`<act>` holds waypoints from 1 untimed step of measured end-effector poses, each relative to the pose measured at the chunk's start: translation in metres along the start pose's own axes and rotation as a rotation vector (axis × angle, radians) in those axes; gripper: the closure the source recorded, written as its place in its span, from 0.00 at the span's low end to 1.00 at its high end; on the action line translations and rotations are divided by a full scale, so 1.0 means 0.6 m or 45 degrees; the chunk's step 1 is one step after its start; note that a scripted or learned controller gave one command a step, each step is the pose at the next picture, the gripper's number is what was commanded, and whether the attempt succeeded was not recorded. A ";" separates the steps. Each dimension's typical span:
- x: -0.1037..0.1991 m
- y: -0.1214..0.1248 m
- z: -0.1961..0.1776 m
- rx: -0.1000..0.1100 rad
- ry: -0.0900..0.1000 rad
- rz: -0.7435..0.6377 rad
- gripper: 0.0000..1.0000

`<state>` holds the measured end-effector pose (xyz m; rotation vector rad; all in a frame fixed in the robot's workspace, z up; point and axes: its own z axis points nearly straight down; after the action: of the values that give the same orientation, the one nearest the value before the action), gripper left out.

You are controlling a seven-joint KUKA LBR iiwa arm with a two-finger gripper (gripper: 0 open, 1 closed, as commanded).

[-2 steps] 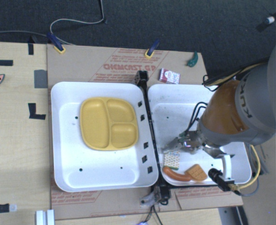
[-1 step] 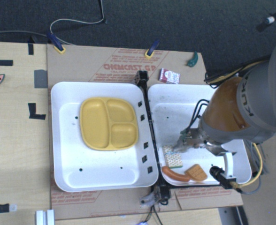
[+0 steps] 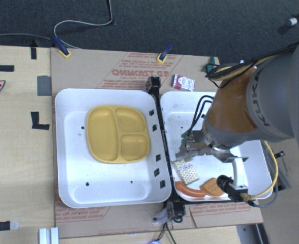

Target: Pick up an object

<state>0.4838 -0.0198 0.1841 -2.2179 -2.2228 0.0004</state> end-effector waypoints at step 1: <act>0.165 -0.001 0.001 0.002 0.000 -0.001 1.00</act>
<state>0.4829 0.0794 0.1836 -2.2158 -2.2232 0.0029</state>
